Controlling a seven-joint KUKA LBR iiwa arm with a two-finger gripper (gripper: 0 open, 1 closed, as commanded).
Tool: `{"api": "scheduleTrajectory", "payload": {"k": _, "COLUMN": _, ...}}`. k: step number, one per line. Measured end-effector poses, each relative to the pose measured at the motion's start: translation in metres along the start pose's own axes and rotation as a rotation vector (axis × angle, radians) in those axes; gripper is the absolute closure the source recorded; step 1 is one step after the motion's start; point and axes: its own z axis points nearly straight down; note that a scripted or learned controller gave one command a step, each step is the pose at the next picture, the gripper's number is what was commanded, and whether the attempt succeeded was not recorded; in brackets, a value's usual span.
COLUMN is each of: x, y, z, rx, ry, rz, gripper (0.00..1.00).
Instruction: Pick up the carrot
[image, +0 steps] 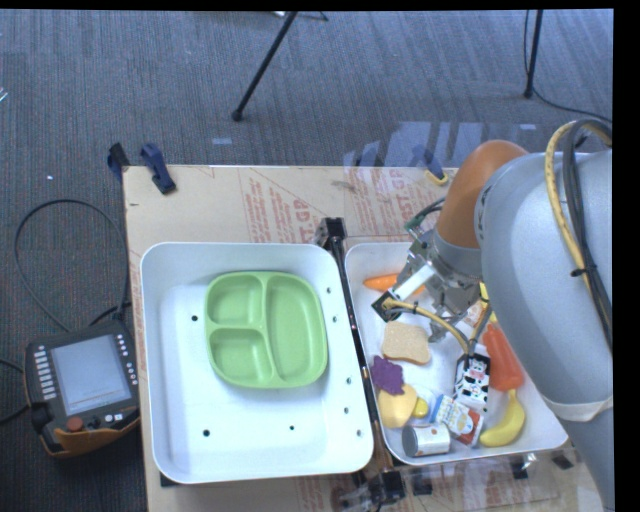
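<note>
Shift the hand (447, 298) across to the carrot (381, 283) beside the bin wall (352, 300), avoiding the bread slice (405, 343); I cannot tell whether it's apart or together.

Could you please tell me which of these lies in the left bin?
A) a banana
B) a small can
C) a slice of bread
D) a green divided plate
D: the green divided plate sits in the left bin, while the banana, bread and can lie in the right bin.
</note>
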Motion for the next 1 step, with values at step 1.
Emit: {"api": "scheduleTrajectory", "payload": {"k": 1, "x": -0.0374, "y": -0.0219, "z": 0.0002, "rx": 0.001, "ry": 0.004, "rz": 0.206, "gripper": 0.0}}
